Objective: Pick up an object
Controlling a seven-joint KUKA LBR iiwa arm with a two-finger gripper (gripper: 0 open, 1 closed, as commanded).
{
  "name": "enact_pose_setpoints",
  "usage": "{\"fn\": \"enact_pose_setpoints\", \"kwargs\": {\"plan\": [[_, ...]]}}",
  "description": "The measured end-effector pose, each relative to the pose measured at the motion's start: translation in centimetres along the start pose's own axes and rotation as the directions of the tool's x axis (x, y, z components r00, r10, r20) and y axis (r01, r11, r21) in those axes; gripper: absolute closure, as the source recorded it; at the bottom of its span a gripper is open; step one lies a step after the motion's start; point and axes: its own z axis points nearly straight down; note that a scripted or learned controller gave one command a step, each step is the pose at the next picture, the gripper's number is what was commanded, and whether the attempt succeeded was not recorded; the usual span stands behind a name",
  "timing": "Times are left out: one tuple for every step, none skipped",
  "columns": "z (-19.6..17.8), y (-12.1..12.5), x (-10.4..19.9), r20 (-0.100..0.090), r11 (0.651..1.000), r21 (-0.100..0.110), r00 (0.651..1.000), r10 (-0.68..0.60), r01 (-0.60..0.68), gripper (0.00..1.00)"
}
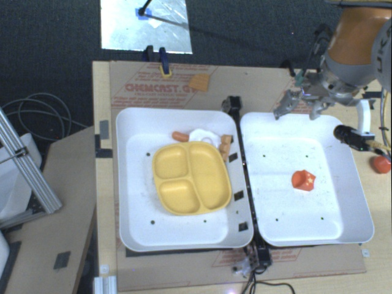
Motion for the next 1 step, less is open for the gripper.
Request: {"fn": "enact_pose_setpoints", "kwargs": {"plan": [[5.23, -0.51, -6.72, 0.003, 1.0, 0.004, 1.0, 0.008, -0.008, 0.0]]}}
